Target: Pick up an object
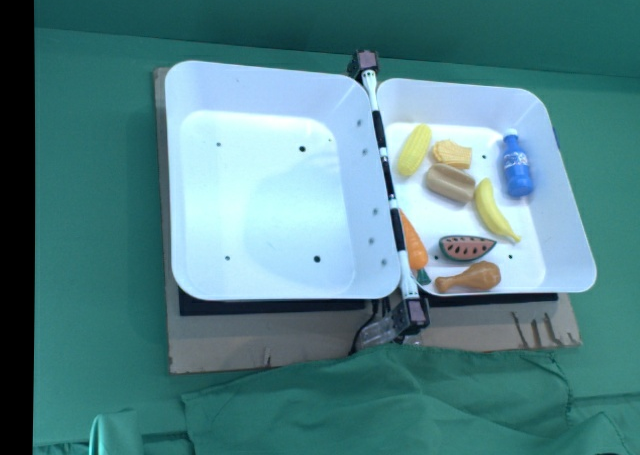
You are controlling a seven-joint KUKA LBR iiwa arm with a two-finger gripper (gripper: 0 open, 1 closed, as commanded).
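Nearest the camera, a rumpled green cloth (400,403) covers the front of the desk, and behind it a brown cardboard sheet (250,343) lies under both bins. A black-and-white rod (385,183) runs along the seam between the bins, ending in a small dark clamp (405,318) at the near end.

The left bin (190,183) shows a bare white floor with a few small dark holes. The right bin (560,213) holds all the toy food. At its near edge lies a brown chicken drumstick (470,279), and just behind it a watermelon slice (467,247). An orange carrot (415,246) rests against the bin's left wall, beside the rod. Further back a yellow banana (493,209) lies slantwise, with a tan hot-dog bun (449,184) to its left. Behind those sit a corn cob (414,149) and a small yellow-orange piece (452,154). A blue bottle (516,165) with a white cap lies near the right wall; its label is too small to read.

The hand's state cannot be told from this view.
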